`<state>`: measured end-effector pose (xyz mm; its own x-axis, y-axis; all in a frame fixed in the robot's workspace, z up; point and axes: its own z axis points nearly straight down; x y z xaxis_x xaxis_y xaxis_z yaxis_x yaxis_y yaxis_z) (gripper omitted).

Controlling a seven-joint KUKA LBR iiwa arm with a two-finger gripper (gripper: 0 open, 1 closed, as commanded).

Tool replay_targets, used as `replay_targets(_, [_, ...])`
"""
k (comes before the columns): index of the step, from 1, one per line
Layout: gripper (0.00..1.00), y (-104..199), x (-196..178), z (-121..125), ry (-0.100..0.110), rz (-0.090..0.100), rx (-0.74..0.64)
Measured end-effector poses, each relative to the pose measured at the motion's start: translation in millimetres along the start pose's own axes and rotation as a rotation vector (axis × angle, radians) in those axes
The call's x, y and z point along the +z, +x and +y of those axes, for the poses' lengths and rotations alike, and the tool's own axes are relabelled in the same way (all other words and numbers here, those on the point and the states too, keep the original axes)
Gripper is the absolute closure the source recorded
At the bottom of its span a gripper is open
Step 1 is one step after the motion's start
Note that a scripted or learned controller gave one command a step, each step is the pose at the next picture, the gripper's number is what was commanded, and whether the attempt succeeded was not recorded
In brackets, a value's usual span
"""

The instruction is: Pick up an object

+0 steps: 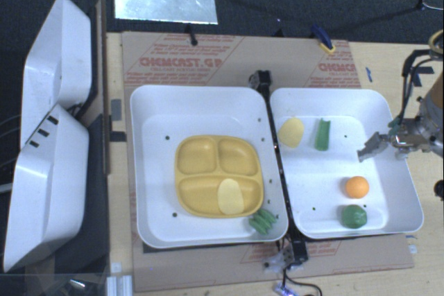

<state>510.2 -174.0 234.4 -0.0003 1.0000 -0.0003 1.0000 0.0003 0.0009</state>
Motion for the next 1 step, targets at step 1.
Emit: replay_targets(1, [0.00, -19.4, 155.2, 29.2, 0.007, 0.001, 0.001])
